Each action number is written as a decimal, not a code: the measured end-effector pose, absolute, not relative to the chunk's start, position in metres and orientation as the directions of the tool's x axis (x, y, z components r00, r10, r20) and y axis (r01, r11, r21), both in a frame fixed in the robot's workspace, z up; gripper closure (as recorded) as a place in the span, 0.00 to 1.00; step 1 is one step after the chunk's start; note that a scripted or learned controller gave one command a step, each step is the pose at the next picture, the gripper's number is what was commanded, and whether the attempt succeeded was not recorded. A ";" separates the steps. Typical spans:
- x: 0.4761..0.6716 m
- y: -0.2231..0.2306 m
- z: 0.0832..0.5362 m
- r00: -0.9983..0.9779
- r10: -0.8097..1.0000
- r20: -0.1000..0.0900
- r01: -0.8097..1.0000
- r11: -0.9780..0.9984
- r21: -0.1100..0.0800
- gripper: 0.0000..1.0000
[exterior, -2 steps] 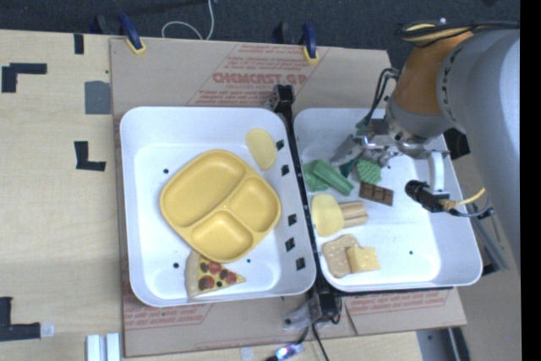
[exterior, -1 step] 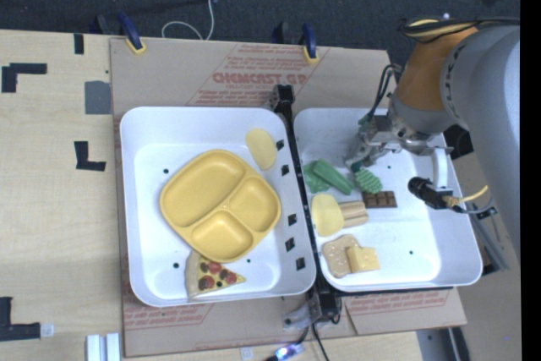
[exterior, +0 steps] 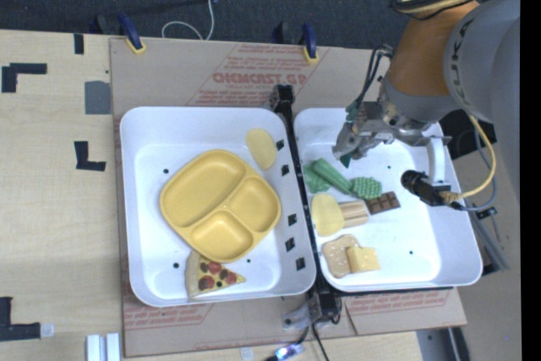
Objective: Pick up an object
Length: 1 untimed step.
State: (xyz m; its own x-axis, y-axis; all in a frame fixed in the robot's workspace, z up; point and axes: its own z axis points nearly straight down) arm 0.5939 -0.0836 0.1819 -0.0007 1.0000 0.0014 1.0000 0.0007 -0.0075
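The arm's grey shoulder with its orange band looms nearest, reaching into the right bin. Its gripper hovers just above the green toy; whether the claw is wide or narrow cannot be told, and nothing visibly sits in it. The pick seems not yet made. Toast and cheese lie nearby; a yellow divided plate fills the left bin.

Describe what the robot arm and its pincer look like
The arm is thick and rounded, grey with a wide orange band above the wrist. Thin cables run beside the wrist, and a yellowish hose loops off to the side. The pincer is a small grey metal assembly.
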 end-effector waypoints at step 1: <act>0.605 -0.005 0.218 0.002 1.000 0.000 1.000 -0.002 -0.002 1.00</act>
State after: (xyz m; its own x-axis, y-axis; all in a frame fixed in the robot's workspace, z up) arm 0.6054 -0.0046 0.2182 0.0015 1.0000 0.0000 1.0000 -0.0015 -0.0023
